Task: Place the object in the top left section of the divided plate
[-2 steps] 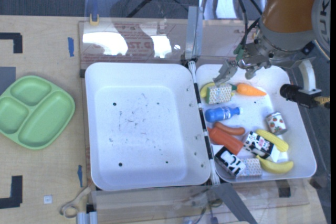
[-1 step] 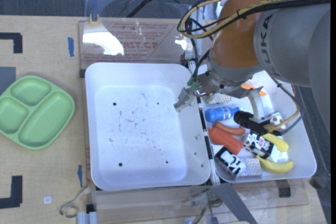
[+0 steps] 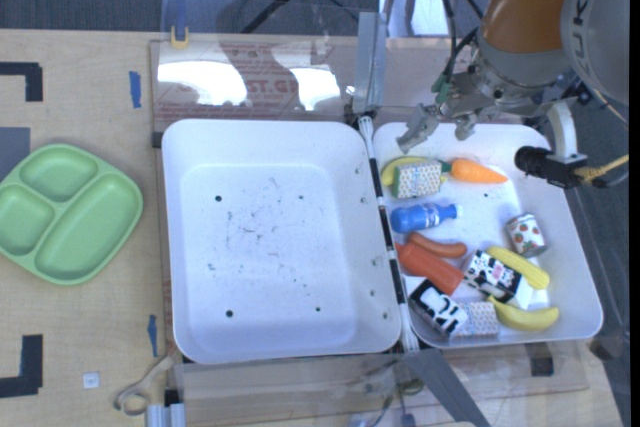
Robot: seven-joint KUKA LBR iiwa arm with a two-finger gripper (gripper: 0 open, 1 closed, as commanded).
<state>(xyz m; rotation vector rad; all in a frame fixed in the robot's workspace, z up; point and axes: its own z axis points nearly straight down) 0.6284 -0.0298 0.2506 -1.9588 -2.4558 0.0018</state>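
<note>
A green divided plate lies on the wooden bench at the far left, with nothing in its three sections. My gripper hangs open over the far edge of the right bin, its fingers spread and nothing between them. Just below it lie an orange carrot and a dotted box with a yellow banana behind it. Farther forward in the same bin are a blue bottle, a red sausage and a small round can.
The left bin stands between the plate and the right bin. Near the right bin's front are black-and-white packets, two more bananas and a red pepper. Clear panels rise behind the bins.
</note>
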